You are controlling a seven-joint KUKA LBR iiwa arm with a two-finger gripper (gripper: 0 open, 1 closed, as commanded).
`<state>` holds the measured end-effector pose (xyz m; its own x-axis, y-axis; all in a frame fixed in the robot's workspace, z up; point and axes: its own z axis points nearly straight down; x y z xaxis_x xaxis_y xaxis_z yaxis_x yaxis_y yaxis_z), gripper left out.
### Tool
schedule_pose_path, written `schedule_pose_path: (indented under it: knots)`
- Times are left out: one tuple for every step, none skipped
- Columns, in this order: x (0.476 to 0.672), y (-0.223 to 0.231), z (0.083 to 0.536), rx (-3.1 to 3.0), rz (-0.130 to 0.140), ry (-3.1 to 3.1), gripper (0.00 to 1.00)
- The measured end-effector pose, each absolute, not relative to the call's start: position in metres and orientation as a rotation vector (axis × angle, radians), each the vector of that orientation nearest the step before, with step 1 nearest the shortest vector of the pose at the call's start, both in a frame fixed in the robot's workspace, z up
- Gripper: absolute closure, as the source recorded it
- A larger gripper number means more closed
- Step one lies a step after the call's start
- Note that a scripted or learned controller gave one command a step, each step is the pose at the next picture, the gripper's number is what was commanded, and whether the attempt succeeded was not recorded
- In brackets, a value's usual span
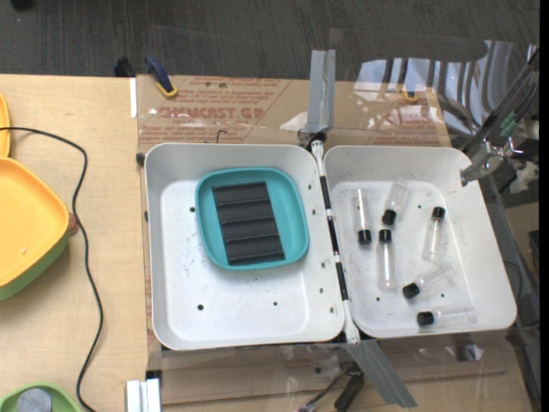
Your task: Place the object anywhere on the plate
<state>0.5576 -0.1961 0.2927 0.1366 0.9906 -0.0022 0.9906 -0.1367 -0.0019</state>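
A teal plate (252, 218) with rounded corners lies in the left white bin (171, 256), toward its back, and carries a black ridged insert (248, 222). In the right white bin (480, 256) several clear plastic tubes with black caps lie scattered. One tube (363, 217) is near the divider, another tube (436, 230) lies toward the right wall, and a third tube (446, 318) rests at the front edge. All the tubes lie flat on the bin floor, apart from the plate.
A metal post (322, 93) stands behind the seam between the bins. A thin dark rod with a metal bracket (485, 154) leans over the right bin's back right corner. Yellow and green dishes (26, 230) and a black cable (86, 230) lie on the wooden table at left.
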Motion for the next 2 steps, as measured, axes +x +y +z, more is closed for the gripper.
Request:
schedule_pose_path:
  knots:
    - [0.575, -0.218, 0.386, -2.424, 0.005, -1.999, 0.0]
    - [0.614, -0.218, 0.44, -2.525, 0.006, -1.869, 0.0]
